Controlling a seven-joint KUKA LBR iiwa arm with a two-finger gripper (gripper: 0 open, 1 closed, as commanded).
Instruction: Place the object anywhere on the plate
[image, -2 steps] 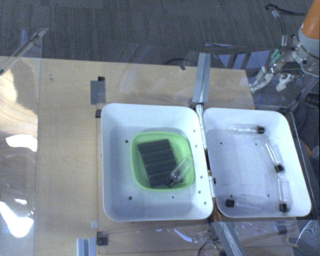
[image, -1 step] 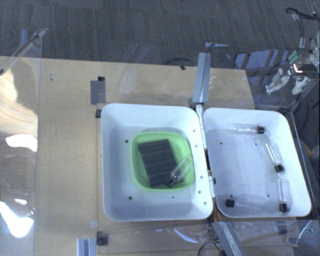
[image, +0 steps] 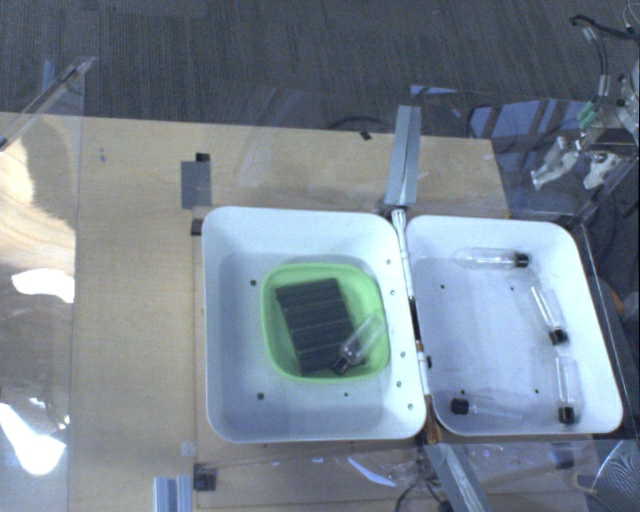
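1. Jaws first: we see the two pale fingers of the gripper (image: 575, 172) spread apart, with nothing between them.
2. We find the gripper at the far upper right, beyond the back rim of the right bin (image: 600, 330) and over neither bin.
3. We see the green plate (image: 272, 300) in the middle of the left bin (image: 225, 330), a rounded square with a raised rim.
4. On the plate lies a dark ridged block (image: 312, 322), set slightly askew and covering much of the plate's floor.
5. We place the task's thing, a clear tube with a black cap (image: 358, 343), on the plate at its near right corner.
6. It lies slanted, its cap toward the near edge, just beside the block's right side. We cannot tell whether the two touch.
7. In the right bin we count four more clear tubes with black caps:
   - the back tube (image: 488, 259) lies along the far wall;
   - the right tube (image: 548, 314) slants down the right side;
   - the corner tube (image: 566, 388) lies near the front right corner;
   - the front tube (image: 482, 406) lies along the near wall.
8. Both bins rest side by side on the wooden bench (image: 120, 300), and a grey metal bar (image: 404, 155) runs back from where they meet.
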